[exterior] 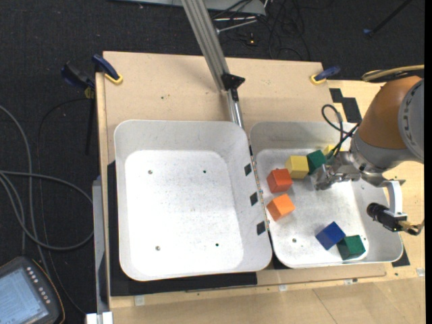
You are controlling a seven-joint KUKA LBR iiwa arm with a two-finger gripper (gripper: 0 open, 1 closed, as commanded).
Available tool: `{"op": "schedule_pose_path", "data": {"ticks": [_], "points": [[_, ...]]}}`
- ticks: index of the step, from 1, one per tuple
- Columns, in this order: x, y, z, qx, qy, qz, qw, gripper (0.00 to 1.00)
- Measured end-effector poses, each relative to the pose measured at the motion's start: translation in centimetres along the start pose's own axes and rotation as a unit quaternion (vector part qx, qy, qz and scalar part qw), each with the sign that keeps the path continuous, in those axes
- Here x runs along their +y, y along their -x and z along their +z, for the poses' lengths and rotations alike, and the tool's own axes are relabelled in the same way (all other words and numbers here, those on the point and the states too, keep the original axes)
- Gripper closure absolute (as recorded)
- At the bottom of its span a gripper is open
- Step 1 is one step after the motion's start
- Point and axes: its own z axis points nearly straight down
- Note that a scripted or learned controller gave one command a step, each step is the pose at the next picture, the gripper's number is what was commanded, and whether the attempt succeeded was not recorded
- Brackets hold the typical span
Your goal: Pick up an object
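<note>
The two-finger gripper (pixel 322 179) is hovering beside the small green cube (pixel 315 160); finger state I cannot tell. It probably needs centring over the cube before descending.

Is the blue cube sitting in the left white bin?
No, the blue cube lies in the right white bin, beside a dark green cube.

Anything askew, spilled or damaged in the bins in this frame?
Nothing stands out. All six blocks sit inside the right bin: red, yellow and a green one clustered by the gripper, orange just below, blue and another green touching near the front. The blocks lie at mixed angles, normal for loose pieces.
</note>
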Motion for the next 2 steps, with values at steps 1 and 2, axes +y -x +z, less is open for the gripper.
{"op": "schedule_pose_path", "data": {"ticks": [1,2], "points": [[0.0,0.4,-6.3,-0.001,0.003,0.000,1.0000,1.00],[0.2,0.4,-11.7,-0.001,0.003,-0.001,1.0000,1.00]]}}
